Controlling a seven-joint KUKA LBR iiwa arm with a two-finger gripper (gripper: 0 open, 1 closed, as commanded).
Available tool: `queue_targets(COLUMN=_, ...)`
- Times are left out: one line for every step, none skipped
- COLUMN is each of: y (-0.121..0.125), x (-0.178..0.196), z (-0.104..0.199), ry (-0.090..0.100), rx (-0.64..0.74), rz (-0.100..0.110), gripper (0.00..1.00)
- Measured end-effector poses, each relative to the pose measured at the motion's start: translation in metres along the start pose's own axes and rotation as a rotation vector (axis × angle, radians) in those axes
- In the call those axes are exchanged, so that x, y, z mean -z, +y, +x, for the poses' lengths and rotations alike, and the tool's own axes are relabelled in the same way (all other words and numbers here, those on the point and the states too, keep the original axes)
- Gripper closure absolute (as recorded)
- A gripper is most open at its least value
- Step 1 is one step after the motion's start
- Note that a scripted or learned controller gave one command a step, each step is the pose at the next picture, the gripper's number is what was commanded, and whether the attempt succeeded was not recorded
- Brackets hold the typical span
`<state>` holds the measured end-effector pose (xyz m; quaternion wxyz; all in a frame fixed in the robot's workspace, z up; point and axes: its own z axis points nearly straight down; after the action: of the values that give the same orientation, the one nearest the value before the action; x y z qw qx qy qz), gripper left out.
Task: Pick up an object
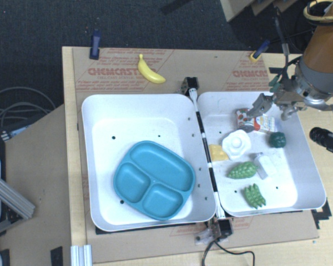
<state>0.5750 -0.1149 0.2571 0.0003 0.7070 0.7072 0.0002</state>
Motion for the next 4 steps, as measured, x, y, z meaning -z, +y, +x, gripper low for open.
queue_targets(y=-0.066, x=-0.148, z=-0.061, ry=0.000, rx=-0.002, rz=0.003, gripper=0.00)
queue_targets(y=0.015, x=-0.173, z=-0.052, ry=0.000, rx=0.001, rz=0.000, gripper=0.00)
queue_targets(y=0.059, x=-0.173, z=-0.005, ry=0.002, rx=0.000, rz=0.005, gripper=0.00)
queue_targets(y=0.091, x=-0.172, z=-0.019, ry=0.000, rx=0.000, rz=0.004, gripper=0.00)
